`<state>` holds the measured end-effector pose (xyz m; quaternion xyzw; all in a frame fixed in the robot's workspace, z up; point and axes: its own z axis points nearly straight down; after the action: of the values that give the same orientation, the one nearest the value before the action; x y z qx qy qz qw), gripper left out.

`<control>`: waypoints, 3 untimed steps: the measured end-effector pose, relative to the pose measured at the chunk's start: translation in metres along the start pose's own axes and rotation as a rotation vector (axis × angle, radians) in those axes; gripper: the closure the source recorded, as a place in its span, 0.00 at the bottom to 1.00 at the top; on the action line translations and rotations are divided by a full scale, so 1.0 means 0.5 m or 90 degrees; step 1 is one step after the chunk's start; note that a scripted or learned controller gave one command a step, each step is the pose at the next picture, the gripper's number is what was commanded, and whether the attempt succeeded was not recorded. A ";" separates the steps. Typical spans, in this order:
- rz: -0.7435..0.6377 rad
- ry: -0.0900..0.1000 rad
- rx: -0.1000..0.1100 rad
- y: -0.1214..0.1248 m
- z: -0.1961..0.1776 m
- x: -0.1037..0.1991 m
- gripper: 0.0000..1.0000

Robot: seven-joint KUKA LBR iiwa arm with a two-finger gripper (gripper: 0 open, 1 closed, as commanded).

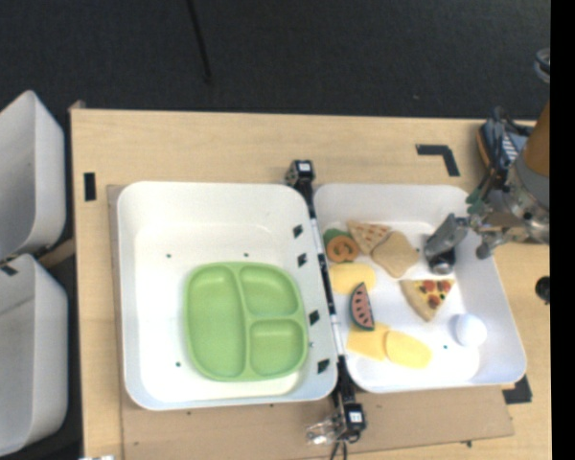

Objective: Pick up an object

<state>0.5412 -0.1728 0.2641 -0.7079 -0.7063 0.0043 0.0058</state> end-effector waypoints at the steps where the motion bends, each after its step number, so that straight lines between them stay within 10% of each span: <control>1: -0.002 -0.002 -0.007 0.004 -0.012 0.001 0.00; 3: 0.002 -0.001 -0.005 0.011 0.212 0.025 0.00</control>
<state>0.5453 -0.1601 0.1579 -0.7088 -0.7054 0.0019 0.0022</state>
